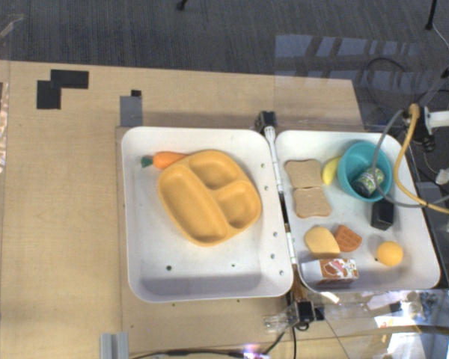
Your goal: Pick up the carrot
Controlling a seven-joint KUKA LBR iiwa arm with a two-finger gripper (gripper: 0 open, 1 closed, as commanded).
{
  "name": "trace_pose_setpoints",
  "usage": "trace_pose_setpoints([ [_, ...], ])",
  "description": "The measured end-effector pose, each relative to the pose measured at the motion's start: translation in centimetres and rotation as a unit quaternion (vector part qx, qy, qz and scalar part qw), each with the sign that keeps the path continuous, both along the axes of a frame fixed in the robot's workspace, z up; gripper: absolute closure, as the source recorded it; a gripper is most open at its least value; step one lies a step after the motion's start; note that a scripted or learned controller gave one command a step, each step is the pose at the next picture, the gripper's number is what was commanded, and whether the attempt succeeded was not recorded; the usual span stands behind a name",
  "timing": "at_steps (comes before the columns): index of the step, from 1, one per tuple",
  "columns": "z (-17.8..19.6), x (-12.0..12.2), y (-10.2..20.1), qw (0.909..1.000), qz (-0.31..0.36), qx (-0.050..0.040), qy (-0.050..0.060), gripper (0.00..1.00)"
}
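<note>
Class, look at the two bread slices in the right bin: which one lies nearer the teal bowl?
The upper bread slice: it sits level with the teal bowl; the lower slice lies below it.

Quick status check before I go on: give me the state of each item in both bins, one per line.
carrot: lying flat in the left bin, touching the yellow plate's upper left rim
yellow plate: upright, compartments bare
teal bowl: upright in the right bin, small item inside
bread slices: two, lying flat
carton: on its side
orange fruit: resting loose
black block: beside the bowl
</note>
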State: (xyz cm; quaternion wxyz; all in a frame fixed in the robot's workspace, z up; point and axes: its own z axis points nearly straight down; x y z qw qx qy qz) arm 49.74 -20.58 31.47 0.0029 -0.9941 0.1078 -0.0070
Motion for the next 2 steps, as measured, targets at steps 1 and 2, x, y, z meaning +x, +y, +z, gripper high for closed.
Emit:
trace_pose_setpoints([
  [1, 1.2, 0.3, 0.2, 1.0, 0.001, 0.0042, -0.004, 1.0],
  [2, -5.4, 1.9, 4.0, 0.9867, -0.162, 0.0033, 0.007, 1.0],
])
